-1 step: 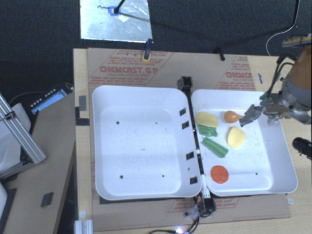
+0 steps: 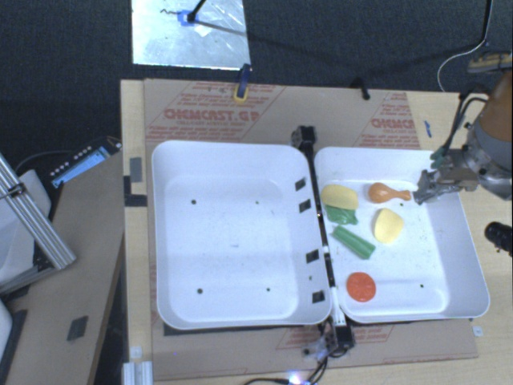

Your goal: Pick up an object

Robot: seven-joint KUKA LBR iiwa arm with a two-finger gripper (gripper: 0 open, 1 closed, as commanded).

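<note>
The right bin holds several small items. An orange drumstick-shaped piece lies near its far side, with its thin end pointing right. My gripper hovers just right of that end, over the bin's far right part. A yellow piece rests by the divider, with a green piece under its near edge. Another yellow piece lies mid-bin, next to a green stick. Toward the front sits a red disc. I see nothing held in the gripper.
The left bin is beside the right one, with black clips along the shared rim. The grey arm comes in from the right. A silver sheet lies beyond the bench.
</note>
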